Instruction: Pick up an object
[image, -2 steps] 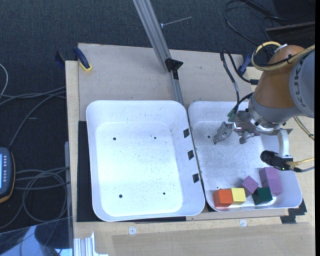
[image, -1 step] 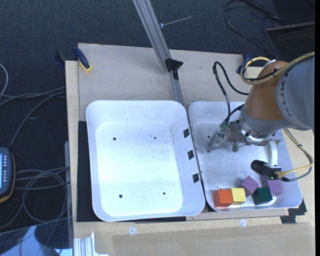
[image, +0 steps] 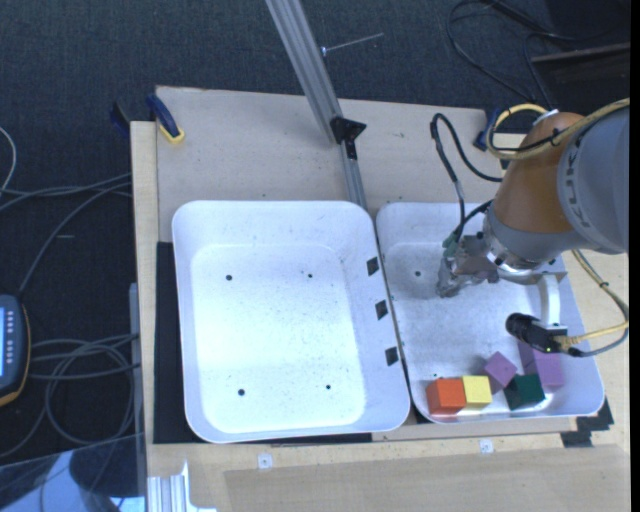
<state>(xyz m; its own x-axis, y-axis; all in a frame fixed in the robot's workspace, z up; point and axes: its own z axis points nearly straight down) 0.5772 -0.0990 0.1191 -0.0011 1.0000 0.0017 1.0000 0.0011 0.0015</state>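
Orange block near bin corner; end effector well apart.

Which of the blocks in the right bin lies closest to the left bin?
The orange block. It lies at the left end of the cluster; the yellow block, purple and green ones lie further right.

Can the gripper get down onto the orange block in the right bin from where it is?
Probably yes: the orange block sits by the near wall of the right white bin, with bare floor between it and the gripper; the adjoining yellow block crowds one side.

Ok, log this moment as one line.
arm: over right bin | gripper: above bare floor | blocks: near corner, untouched | pick: not yet done
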